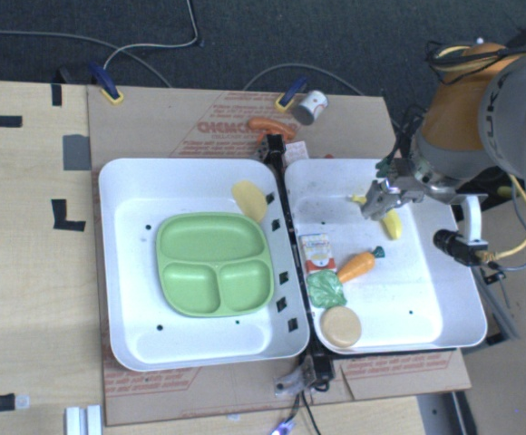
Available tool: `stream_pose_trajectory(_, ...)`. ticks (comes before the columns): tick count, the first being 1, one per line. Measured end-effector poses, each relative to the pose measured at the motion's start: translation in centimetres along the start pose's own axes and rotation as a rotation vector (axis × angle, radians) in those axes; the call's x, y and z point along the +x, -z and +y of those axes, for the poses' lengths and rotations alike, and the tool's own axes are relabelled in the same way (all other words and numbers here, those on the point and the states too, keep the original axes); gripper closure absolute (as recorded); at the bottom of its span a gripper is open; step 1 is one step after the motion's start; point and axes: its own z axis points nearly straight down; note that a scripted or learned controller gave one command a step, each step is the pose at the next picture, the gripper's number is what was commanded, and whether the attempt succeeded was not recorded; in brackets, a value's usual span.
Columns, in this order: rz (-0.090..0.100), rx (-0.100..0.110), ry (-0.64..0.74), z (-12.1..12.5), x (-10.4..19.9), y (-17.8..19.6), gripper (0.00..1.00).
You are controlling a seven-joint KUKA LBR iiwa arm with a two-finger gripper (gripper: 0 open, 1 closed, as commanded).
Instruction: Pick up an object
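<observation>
Hovering at two o'clock in the right bin (444, 320): gripper (378, 204), finger state impossible to tell, touching a yellow banana (391, 226); carrot (357, 265) lying at six o'clock.

Two white bins sit side by side on cardboard (181, 125). The left bin (109, 243) holds a green plate (216, 264) with three sections, and a pale yellow lump (249, 199) near the far right corner. In the right bin (453, 324) lie a carrot (357, 265), a packet (316, 250), a green lump (325, 288) and a tan disc (342, 326) — the last three along its left wall. Two clamps (107, 84) (292, 95) grip the cardboard's far edge; a cable (154, 43) trails behind.
</observation>
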Motion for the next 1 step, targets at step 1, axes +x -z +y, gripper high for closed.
stream_pose_trajectory(1,0.001,0.0,0.001,0.01,0.05,-0.01,0.0)
